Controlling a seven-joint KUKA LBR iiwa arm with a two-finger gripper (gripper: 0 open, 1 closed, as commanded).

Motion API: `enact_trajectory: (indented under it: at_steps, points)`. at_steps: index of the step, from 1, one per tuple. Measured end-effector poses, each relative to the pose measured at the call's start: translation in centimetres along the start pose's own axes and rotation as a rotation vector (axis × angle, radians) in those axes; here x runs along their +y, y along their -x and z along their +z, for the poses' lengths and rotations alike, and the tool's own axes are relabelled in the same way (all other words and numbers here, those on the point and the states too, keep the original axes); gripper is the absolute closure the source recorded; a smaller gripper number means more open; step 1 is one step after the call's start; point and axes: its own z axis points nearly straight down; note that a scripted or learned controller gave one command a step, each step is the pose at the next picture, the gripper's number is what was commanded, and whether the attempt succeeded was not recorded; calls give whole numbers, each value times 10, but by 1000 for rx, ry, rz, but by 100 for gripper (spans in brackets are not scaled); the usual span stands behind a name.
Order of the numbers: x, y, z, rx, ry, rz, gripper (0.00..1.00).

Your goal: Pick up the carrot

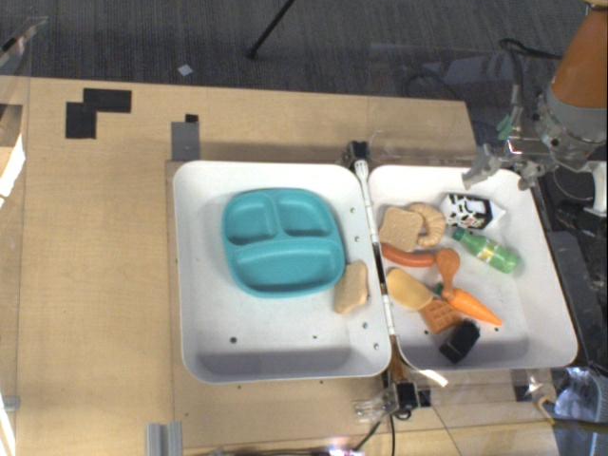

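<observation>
Showing the pick scene from above: two shallow white bins side by side, the left bin (204, 283) holding a teal divided plate (283, 240) and a pale bread piece (351, 288) just beside it. The carrot (468, 304), orange, smooth and tapered, lies in the right bin (546, 293), crowded among a toast slice (401, 226), a sausage (410, 255), a green bottle (486, 251), a waffle-textured cracker (439, 315) and a black block (460, 341), probably to make singling it out harder. The gripper (496, 162) hangs over that bin's far rim, well apart from the carrot; whether it is open cannot be told, and nothing is seen in its hold
</observation>
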Motion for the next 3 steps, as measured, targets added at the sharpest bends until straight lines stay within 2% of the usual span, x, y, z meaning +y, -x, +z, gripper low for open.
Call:
enact_trajectory:
  at_steps: [1, 2, 3]
  points:
    - [-31, -11, 153, -2, 7, -375, 0]
    - [-125, -16, 152, 0, 6, -249, 0]
    - [-121, -18, 139, -1, 16, -254, 100]
